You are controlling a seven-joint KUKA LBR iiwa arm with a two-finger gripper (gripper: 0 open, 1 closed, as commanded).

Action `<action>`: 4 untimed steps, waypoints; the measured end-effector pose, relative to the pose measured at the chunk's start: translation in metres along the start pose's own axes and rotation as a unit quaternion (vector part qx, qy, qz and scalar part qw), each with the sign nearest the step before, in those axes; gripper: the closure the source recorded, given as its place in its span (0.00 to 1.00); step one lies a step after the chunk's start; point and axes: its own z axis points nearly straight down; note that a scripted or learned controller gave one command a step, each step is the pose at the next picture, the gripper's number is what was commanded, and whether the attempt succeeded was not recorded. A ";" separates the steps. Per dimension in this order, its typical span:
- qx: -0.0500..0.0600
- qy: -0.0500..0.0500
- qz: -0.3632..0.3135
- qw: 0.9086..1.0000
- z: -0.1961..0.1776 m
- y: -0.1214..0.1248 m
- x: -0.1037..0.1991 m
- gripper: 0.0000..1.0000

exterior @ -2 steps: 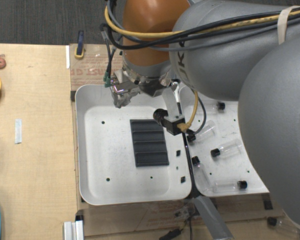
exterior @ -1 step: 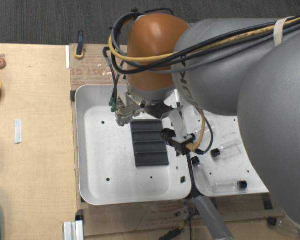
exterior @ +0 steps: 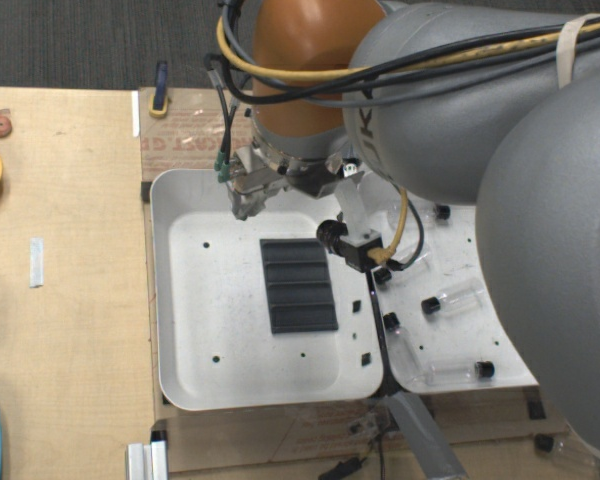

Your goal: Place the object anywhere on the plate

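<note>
Camera view: The arm (exterior: 460, 118) entered from 3 o'clock and covered the upper right of the view. Its orange band (exterior: 305, 38) sat at 12 o'clock, looped by a yellow cable (exterior: 235, 56). The gripper (exterior: 245, 200) hung below the band, over the 12 o'clock rim area of the left bin (exterior: 180, 368). Whether it was apart or closed could not be determined, and nothing was visible in its grasp.

The black ribbed plate (exterior: 298, 286) lay flat near the centre of the left bin, at 5 o'clock from the gripper and apart from it. No item rested on its surface.

The right bin (exterior: 500, 353) adjoined the left bin at 3 o'clock. A clear vial (exterior: 450, 302) with a black cap lay on its floor, well apart from the plate. A second clear vial (exterior: 458, 372) lay at 6 o'clock from the first, near the front rim.

The wooden bench top (exterior: 60, 268) extended toward 9 o'clock.
</note>
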 end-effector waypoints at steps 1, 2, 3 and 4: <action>0.001 0.000 -0.058 0.998 0.041 -0.034 0.007 1.00; 0.000 -0.001 -0.050 0.999 -0.100 -0.045 0.012 1.00; 0.001 0.000 -0.159 0.987 -0.035 -0.070 0.025 1.00; 0.001 0.000 -0.159 0.987 -0.035 -0.070 0.024 0.00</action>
